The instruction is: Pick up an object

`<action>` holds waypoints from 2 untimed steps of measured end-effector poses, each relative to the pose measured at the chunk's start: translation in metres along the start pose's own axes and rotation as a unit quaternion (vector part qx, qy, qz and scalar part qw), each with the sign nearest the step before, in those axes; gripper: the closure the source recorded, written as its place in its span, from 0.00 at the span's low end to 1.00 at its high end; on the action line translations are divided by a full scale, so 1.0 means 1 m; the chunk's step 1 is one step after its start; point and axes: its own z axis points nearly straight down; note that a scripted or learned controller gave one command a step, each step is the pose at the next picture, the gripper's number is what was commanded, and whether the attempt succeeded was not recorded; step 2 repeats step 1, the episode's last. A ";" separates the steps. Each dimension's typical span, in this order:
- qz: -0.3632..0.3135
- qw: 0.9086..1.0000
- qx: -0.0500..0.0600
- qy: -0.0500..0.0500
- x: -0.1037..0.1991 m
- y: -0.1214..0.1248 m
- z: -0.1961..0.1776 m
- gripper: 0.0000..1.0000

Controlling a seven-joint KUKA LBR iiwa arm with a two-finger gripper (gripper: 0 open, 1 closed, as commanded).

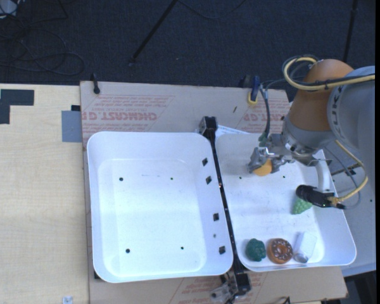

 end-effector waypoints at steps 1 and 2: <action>0.000 1.000 -0.001 0.000 0.079 -0.036 -0.060 1.00; 0.000 1.000 -0.001 0.000 0.079 -0.036 -0.060 1.00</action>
